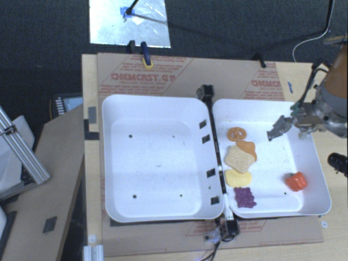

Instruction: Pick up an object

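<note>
The camera view looks down at a slant on two shallow white bins set side by side on a cardboard-covered bench (163, 72). The left bin (117, 200) and the right bin (312, 162) meet along a dark hinge strip (213, 145) that runs between them. All the small things lie in the right bin. Near its left wall a pretzel (236, 134) lies uppermost, with an orange piece (248, 147) just below it, touching a slice of toy bread (240, 159). Below the bread and touching it lies a pale yellow piece (238, 178), and below that a bunch of purple grapes (246, 198). Well apart from this column, near the bin's lower right corner, lies a red-orange pepper (296, 181). The arm (333, 99) reaches in from the right over the right bin's upper right part, and its gripper (278, 129) hangs above bare bin floor to the right of the pretzel, apart from every item. Whether the fingers are apart or together cannot be told; nothing is seen between them. A shiny metal sheet (129, 15) lies on the dark floor beyond the bench.
</note>
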Robot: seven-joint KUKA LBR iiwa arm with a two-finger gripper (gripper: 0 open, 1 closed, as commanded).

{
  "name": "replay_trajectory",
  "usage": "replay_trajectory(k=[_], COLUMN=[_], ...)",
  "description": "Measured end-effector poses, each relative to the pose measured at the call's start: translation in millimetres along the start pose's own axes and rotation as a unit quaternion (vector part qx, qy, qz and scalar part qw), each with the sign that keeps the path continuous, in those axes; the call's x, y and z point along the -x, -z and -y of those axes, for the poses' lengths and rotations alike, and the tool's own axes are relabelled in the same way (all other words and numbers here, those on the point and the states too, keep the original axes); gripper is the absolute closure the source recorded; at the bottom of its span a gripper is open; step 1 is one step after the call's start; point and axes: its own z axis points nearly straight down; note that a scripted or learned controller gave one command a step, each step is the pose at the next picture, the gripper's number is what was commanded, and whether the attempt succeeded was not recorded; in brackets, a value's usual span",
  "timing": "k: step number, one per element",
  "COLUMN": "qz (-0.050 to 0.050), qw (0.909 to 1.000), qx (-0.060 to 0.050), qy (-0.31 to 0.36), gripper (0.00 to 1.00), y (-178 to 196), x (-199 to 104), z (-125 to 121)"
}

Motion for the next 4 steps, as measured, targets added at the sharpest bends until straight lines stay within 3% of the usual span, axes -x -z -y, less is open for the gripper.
replay_trajectory(k=[1,2,3,4], qz=[-0.002,0.001,0.001,0.0], qw=[1.0,1.0,1.0,1.0], qx=[-0.007,0.001,0.006,0.008], qy=[0.001,-0.001,-0.002,-0.001], gripper=[0.0,0.0,0.0,1.0], y=[-181.9,-177.3,-190.8,-178.7], x=[-31.7,-6.7,-11.4,-12.3], z=[-6.4,-35.5,-27.4,-29.1])
